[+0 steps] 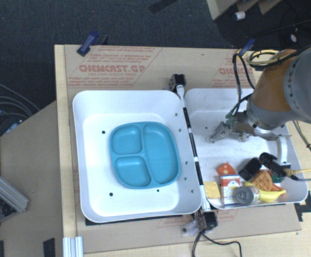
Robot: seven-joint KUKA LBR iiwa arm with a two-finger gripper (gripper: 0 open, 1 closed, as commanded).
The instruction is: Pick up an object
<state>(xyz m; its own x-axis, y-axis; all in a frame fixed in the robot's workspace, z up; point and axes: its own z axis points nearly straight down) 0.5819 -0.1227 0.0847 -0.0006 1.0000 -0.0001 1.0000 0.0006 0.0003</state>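
The gripper (219,133) is being held with fingers spread and nothing between them over the right bin (209,103); toy food items (245,185) are being kept at its near end

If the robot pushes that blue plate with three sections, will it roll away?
Probably not. The blue three-section plastic plate lies flat and wide in the left white bin, so it would likely slide. It looks stiff and light, with a smooth, perhaps slippery, rim.
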